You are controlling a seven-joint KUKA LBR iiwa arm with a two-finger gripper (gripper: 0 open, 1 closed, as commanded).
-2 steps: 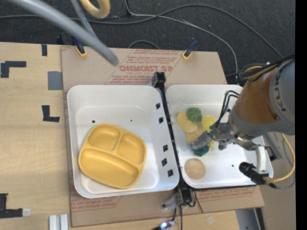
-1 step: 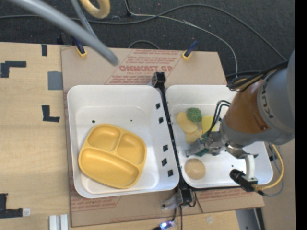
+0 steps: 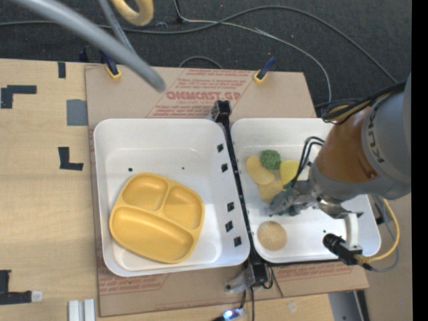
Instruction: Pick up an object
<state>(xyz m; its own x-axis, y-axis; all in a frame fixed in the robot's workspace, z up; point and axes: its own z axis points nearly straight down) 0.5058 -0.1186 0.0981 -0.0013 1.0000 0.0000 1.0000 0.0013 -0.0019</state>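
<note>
1. Starting nearest the camera: round tan bun-like item [image 3: 272, 235] lies in the right bin [image 3: 304, 249] near its front wall, apart from the other food.
2. Left bin [image 3: 117, 139] holds a yellow divided plate [image 3: 156, 216], three compartments, nothing in them.
3. Tool [image 3: 289, 202] sits low in the right bin, dark tip just beside the yellow pieces; cannot tell whether it is wide or narrow, or gripping anything.
4. Yellow food pieces [image 3: 261, 172] cluster mid-bin beside the divider [image 3: 231, 179]; green broccoli-like piece [image 3: 270, 158] touches them at the far side.
5. Arm [image 3: 354, 156], grey with orange band, comes in from the right over the right bin.
6. Cardboard sheet [image 3: 200, 95] under the bins on the bench [image 3: 40, 199] has red print, partly readable as "CHEMCAST"; rest too small to read.
</note>
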